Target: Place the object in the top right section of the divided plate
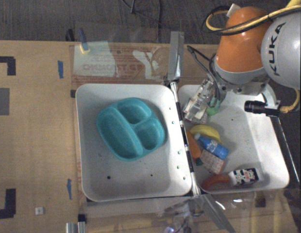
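Observation:
A teal divided plate (131, 128) with three sections lies in the left bin (92, 178), turned at a slant. My gripper (198, 106) hangs low over the top left corner of the right bin (267, 149), close to the wall between the two bins. A small green object (212, 110) peeks out just to the right of the gripper; whether it is held I cannot tell. Below the gripper lie a yellow banana-shaped piece (205, 130), a blue and white bottle (213, 147) and an orange piece (193, 148).
Near the right bin's front edge lie a red piece (216, 181), a white patterned box (243, 176) and a checkered packet (212, 161). The grey and orange arm (247, 42) looms over the right bin's back edge. A metal divider (175, 62) stands behind the bins.

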### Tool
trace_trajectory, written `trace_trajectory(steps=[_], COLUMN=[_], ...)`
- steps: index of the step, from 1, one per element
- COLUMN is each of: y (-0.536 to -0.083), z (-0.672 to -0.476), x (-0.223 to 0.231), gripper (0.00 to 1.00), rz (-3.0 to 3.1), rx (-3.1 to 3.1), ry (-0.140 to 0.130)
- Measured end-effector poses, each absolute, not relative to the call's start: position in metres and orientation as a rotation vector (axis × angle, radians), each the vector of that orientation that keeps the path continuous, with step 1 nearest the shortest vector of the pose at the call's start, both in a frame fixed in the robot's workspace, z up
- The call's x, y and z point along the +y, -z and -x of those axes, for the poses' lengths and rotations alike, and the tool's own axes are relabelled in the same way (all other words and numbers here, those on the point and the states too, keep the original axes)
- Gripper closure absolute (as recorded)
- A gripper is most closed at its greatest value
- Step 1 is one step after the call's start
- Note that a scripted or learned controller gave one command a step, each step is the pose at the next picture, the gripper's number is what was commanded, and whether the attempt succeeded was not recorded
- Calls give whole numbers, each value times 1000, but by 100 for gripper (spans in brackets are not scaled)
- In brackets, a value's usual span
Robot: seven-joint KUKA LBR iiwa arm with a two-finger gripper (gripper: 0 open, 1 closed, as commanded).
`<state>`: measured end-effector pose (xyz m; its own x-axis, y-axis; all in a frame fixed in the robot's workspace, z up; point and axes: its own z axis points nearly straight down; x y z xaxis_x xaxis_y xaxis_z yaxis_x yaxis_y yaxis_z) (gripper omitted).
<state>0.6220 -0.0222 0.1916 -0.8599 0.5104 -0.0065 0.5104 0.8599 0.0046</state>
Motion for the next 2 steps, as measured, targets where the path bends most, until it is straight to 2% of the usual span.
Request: trace_trajectory(steps=[1, 2], y=[-210, -192], z=[-608, -616], x=[-2, 35], gripper=[100, 100], rz=[-406, -347], rx=[3110, 3118], ry=[-4, -3])
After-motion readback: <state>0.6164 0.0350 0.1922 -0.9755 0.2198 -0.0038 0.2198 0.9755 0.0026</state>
